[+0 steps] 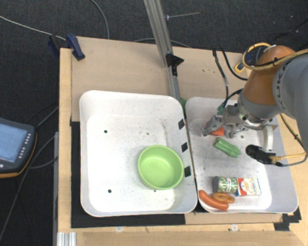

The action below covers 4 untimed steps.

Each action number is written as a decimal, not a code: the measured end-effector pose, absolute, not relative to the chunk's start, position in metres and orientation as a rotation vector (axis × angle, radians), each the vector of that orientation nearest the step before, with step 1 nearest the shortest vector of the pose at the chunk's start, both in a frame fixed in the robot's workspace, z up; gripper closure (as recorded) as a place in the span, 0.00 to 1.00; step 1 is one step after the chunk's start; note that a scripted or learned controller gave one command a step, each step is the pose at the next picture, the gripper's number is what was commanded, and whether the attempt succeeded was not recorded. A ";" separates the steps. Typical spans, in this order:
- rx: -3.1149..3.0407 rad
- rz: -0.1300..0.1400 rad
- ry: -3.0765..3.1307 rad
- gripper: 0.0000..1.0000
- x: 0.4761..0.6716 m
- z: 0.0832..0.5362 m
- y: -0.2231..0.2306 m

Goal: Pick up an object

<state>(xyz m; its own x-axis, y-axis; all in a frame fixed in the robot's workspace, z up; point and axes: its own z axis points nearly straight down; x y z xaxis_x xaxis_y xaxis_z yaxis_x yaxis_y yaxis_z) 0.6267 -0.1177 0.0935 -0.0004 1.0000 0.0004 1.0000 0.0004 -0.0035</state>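
My tool (222,130) sits low in the right bin (284,198), over something small and orange-red; I cannot tell whether it grips anything. One green piece (227,148) lies just beside it, probably the nearest pick. Nearer the front rim are one carton (238,186) and one sausage (214,200); the left bin (100,111) holds one green bowl (160,167).
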 end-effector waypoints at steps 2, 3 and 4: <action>-2.223 -0.005 -2.225 1.00 0.636 0.154 -0.111; -2.223 -0.004 -2.224 1.00 0.642 0.200 -0.116; -2.223 -0.003 -2.223 1.00 0.643 0.223 -0.116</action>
